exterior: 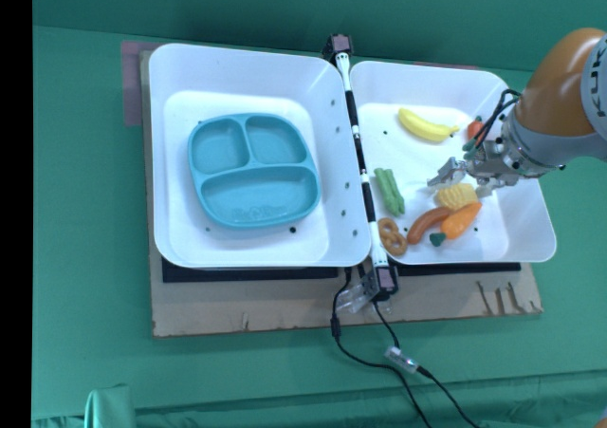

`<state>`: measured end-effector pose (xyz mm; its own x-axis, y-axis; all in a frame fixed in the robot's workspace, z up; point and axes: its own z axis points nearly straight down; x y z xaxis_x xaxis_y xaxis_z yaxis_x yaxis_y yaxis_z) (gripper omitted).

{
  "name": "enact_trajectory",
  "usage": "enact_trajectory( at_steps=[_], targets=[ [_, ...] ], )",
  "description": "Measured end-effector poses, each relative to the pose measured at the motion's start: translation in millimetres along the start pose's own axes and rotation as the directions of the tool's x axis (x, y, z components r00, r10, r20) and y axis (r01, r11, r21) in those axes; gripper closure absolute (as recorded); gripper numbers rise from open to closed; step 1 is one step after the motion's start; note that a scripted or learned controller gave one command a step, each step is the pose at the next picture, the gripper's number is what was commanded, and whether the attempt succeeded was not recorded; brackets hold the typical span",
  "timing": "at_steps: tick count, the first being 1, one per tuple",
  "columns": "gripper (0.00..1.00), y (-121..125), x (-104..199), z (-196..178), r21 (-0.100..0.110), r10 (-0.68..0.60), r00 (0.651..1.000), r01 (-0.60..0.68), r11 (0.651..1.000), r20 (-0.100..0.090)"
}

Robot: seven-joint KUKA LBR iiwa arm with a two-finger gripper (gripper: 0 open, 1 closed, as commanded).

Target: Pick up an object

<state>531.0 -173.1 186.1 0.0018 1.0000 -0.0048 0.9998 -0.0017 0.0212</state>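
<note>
Currently the gripper (pixel 462 176) hangs over the right bin (pixel 531 227) with its fingers spread and nothing between them, directly above the yellow corn piece (pixel 456 195). That piece is the likeliest target; it touches the orange carrot (pixel 459 221), and the sausage (pixel 428 223) lies just beside both. Descend straight, keeping one finger on each side of the corn and clear of the carrot. Close only once seated low. Other candidates, well apart: banana (pixel 425 125), green bean pod (pixel 389 190), pretzel (pixel 392 235).
</note>
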Motion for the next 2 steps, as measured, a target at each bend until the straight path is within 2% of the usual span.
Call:
enact_trajectory(
  at_steps=[1,2],
  targets=[
    [1.00,1,-2,-12,-0.006,0.004,1.000,-0.004,1.000,0.004],
    [1.00,-3,20,-112,0.017,0.002,1.000,-0.002,1.000,-0.002]
  ],
)
